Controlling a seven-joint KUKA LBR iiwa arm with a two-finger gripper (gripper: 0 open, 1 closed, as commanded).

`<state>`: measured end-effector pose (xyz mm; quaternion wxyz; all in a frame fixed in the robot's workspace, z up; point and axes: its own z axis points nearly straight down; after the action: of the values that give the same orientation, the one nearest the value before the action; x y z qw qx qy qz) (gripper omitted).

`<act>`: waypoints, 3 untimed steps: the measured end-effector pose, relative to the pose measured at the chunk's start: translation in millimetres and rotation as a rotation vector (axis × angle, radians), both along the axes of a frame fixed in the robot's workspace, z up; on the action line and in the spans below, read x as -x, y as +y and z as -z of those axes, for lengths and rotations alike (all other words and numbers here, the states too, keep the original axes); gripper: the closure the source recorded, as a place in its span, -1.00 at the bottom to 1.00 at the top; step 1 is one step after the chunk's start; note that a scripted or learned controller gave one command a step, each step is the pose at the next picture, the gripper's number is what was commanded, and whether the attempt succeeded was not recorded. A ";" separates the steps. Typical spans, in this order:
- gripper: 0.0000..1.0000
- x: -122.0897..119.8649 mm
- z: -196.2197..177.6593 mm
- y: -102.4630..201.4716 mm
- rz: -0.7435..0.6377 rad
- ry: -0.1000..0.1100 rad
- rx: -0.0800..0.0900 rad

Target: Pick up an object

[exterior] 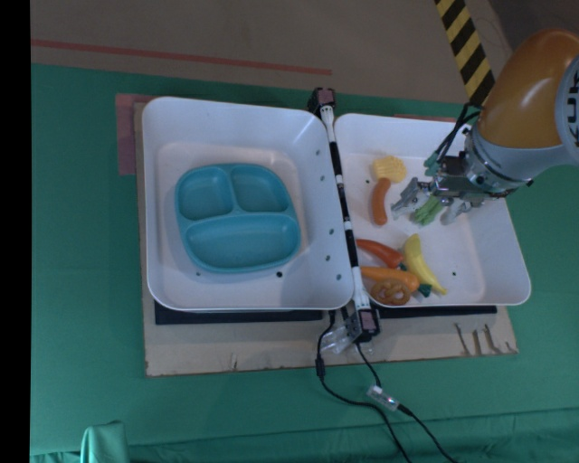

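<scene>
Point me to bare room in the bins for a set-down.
Left bin: bare rim around the blue divided plate. Right bin: bare floor right of the banana. Crowded: lower-left corner, carrot, pretzel; around the gripper.

Green cloth over the bench, brown cardboard sheet beneath, tan floor, yellow-black hazard stripe

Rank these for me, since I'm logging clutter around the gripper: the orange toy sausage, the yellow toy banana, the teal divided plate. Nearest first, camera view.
From the gripper:
1. Orange toy sausage, just to its left in the right bin.
2. Yellow toy banana, below it, toward that bin's front.
3. Teal divided plate, far left, in the other bin.
</scene>
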<state>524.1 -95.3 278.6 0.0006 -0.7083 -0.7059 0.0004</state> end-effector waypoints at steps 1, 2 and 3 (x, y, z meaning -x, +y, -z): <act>-1.00 -1.4 90.5 -37.1 0.001 -0.007 0.002; 1.00 -2.7 78.9 -38.4 0.005 -0.012 0.005; 1.00 6.4 -20.4 -24.1 0.000 -0.003 0.002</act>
<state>517.7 -119.4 299.0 -0.0010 -0.7083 -0.7059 0.0000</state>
